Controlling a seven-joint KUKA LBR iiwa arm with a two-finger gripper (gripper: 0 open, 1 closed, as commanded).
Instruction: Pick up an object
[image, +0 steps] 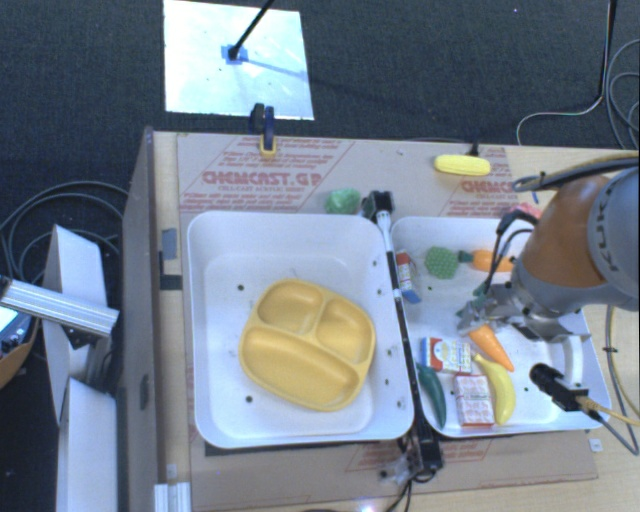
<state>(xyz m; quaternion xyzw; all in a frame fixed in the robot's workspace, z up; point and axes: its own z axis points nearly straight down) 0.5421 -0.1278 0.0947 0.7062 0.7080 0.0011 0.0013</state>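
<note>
Reaching into the right bin (598, 392), the gripper (478, 312) sits just above the toy carrot (490, 344); its grip state cannot be told. Nothing appears lifted. Judged: approach stage. Next move calls for a firm closure on the carrot, clear of the banana (500, 390).

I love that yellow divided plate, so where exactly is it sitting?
The yellow divided plastic plate lies in the middle of the left white shallow bin, away from the toy food in the right white bin.
</note>
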